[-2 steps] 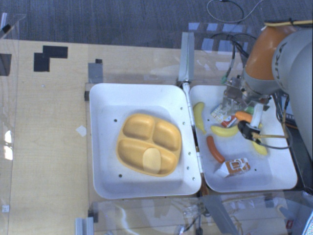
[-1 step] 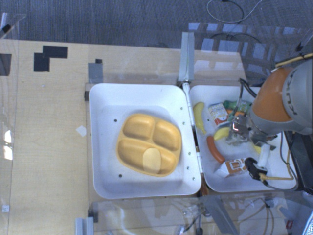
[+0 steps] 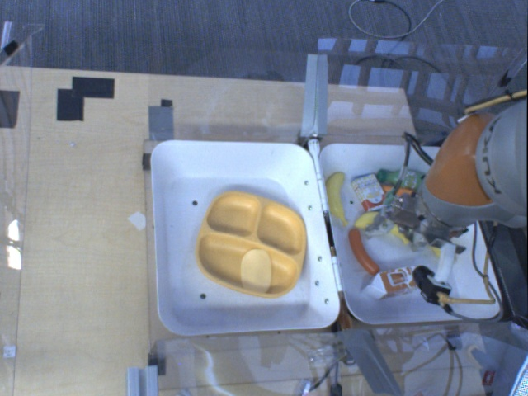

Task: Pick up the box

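Clutter (banana [image 3: 335, 196], sausage [image 3: 363, 252]) crowds box [image 3: 394, 281] beside end effector [image 3: 403, 219].

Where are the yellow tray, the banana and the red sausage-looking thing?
Yellow tray [image 3: 252, 242], camera view, on the ridge between its compartments.
Banana [image 3: 335, 196], camera view, mid-length of its curved body.
Red sausage [image 3: 363, 252], camera view, middle of its length.

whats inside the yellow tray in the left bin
The yellow tray has four compartments; a pale yellow oval piece lies in the near one. Whatever is under that piece is covered.
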